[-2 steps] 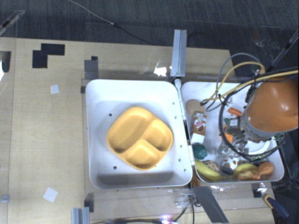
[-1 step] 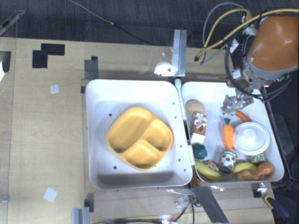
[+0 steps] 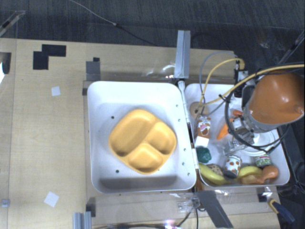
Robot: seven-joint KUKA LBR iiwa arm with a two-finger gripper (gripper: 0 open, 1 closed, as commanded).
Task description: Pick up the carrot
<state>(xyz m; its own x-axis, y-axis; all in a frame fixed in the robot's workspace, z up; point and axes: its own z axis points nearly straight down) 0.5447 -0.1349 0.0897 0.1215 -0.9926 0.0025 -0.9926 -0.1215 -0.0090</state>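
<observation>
So the small orange carrot (image 3: 222,131) is sitting in the right-hand shallow white bin (image 3: 285,171), roughly in its middle, tilted and partly tucked under the arm's wrist hardware. Just beside it on the right is the metal two-finger gripper (image 3: 237,138), pointing down into the bin and very close to the carrot, maybe touching, I honestly can't tell from this angle. Can't tell how the gripper is set either, since the grey arm with its big orange band (image 3: 275,99) covers most of it from above, so no claim that it has anything in its grasp. Left of the carrot stands a little red-and-white labelled can (image 3: 204,126), and below that a white block (image 3: 201,141) and a dark green lumpy item (image 3: 203,154). Along the bin's near wall lies a yellow banana (image 3: 211,174), with a white patterned egg-shaped thing (image 3: 232,164) just above it, and further right a brownish-orange piece of fruit (image 3: 266,173) next to a small green-topped can (image 3: 262,161). Yellow and black cables (image 3: 215,63) loop over the far side of that bin. The left white bin (image 3: 102,99) holds a yellow three-compartment plastic plate (image 3: 142,140), lying flat about in its middle, well apart from the carrot. Both bins rest on a light wooden bench (image 3: 43,142).
</observation>
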